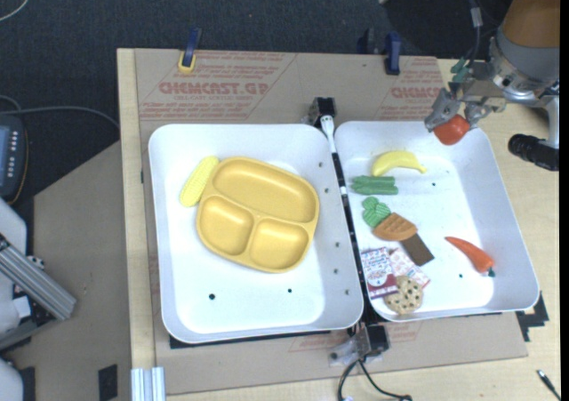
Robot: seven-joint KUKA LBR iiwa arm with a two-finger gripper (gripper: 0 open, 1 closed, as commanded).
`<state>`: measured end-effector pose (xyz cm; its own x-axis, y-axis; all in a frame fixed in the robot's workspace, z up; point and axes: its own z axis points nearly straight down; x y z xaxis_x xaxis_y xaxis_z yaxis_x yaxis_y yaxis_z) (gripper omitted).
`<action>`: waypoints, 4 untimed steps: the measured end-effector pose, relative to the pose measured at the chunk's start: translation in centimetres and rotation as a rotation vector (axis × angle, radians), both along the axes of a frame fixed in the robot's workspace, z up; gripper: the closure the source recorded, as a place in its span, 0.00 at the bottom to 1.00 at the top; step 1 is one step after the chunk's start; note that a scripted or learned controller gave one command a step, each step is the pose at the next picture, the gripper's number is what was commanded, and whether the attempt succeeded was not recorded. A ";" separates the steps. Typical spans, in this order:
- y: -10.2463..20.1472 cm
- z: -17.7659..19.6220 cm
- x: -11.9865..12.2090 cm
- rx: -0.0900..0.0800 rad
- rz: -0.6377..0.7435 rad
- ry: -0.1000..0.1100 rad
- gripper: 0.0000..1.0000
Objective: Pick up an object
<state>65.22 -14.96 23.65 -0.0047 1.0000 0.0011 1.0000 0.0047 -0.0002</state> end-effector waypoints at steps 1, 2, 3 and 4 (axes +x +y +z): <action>5.2 0.6 0.8 0.000 0.001 -0.002 1.00; 10.0 0.5 0.1 0.001 0.001 0.002 1.00; 15.9 0.7 0.1 0.001 0.002 0.001 1.00; 21.6 -1.7 0.6 0.001 0.001 0.004 1.00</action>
